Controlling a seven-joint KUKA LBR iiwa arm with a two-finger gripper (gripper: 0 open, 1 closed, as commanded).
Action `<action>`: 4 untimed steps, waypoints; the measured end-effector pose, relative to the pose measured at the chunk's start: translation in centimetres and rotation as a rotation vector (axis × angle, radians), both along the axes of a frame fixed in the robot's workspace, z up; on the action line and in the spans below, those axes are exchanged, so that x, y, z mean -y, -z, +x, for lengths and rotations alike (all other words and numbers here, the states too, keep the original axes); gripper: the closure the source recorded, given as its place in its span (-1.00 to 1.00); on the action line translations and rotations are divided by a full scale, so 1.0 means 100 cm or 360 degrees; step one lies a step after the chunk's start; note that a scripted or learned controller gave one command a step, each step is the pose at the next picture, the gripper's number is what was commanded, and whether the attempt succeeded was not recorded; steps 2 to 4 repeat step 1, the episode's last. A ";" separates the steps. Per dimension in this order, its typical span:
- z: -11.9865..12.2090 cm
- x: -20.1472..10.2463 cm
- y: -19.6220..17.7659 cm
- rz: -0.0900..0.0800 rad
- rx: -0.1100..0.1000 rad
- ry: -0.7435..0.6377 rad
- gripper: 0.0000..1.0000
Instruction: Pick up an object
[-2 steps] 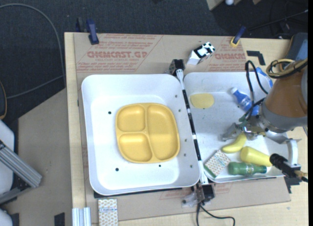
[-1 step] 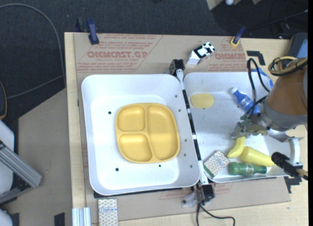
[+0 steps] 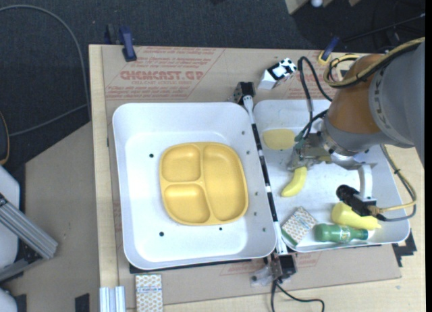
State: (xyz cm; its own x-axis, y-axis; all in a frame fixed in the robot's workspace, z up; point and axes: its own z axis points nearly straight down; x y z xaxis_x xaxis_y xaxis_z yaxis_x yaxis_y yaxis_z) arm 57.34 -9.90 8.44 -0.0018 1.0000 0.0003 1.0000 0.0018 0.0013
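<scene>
A: Where's the end effector (image 3: 305,157)?
B: Low in the right bin (image 3: 385,169), just above the banana (image 3: 295,182). Can't tell its state from here.
A: Anything else nearby?
B: Green bottle (image 3: 341,234) and a yellow toy (image 3: 355,217) along the near wall, checkered packet (image 3: 298,225) beside them. Yellow divided plate (image 3: 203,183) in the left bin (image 3: 135,169).

Yellow banana (image 3: 294,182) in right bin (image 3: 385,169)

Bright, even overhead light. The white bins (image 3: 135,169) look slightly washed out with mild glare. Shadows are soft and short. Focus is fairly sharp, with some graininess; the dark floor (image 3: 54,7) stays dim.
</scene>
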 end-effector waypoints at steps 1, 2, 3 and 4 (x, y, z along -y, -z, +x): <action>-0.021 -0.046 -0.167 -0.0001 0.0001 0.0002 1.00; -0.021 -0.046 -0.167 -0.0001 0.0001 0.0002 1.00; -0.021 -0.046 -0.167 -0.0001 0.0001 0.0002 1.00; -0.021 -0.046 -0.167 -0.0001 0.0001 0.0002 1.00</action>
